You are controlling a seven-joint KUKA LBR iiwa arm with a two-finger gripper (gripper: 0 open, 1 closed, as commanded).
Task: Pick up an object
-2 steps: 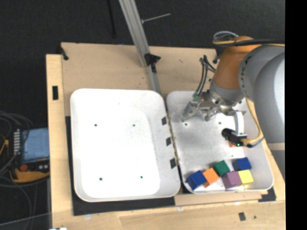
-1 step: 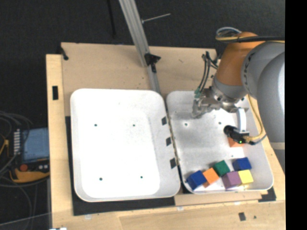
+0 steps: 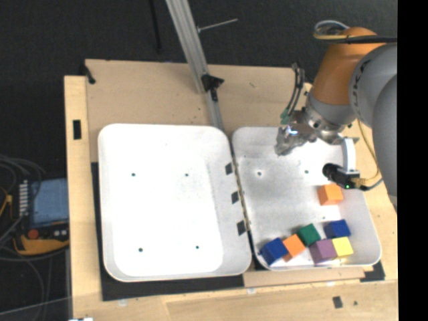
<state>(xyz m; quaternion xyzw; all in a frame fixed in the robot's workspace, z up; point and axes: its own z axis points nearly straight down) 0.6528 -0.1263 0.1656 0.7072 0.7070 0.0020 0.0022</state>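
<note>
Several small blocks lie in the right bin point(image 3: 281, 192). An orange block point(image 3: 330, 194) sits alone near the right wall. Along the front wall cluster a blue block point(image 3: 273, 250), an orange block point(image 3: 293, 245), a green block point(image 3: 309, 235), a purple block point(image 3: 322, 250), a yellow block point(image 3: 343, 247) and another blue block point(image 3: 337, 229). My gripper point(image 3: 289, 139) hangs over the bin's back part, well away from every block, and nothing shows between its fingers.
The left bin point(image 3: 167, 199) lies beside the right one, joined by black clips point(image 3: 235, 196). A slanted metal post point(image 3: 190, 39) rises behind the bins. A black cable fitting point(image 3: 338, 174) hangs from the arm over the right bin.
</note>
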